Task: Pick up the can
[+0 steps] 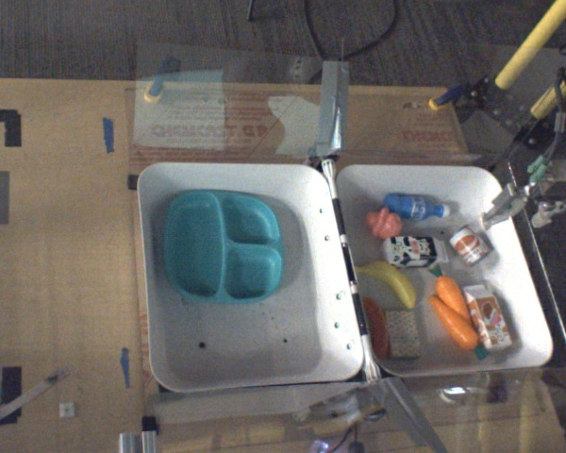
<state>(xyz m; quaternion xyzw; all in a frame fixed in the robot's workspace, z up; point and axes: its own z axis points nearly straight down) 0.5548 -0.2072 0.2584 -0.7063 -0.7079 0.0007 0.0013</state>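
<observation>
Arm reaches in from upper right, yellow and grey links slanting down over the right bin (538, 281) rim. Gripper (498, 213) hangs low near that bin's right wall, just beside the can (470, 246); whether it is open or closed: cannot tell. Can lies tilted, right of the milk carton (411, 250), below the blue bottle (413, 206). Left bin (156, 338) carries a teal divided plate (223, 245).

The two white bins (236, 182) look like smooth, slightly shiny plastic, the teal plate (223, 244) is smooth matt plastic, the little can (470, 246) has a shiny metal top and a paper-like label, and the bench (57, 281) looks like dull brown cardboard.
</observation>
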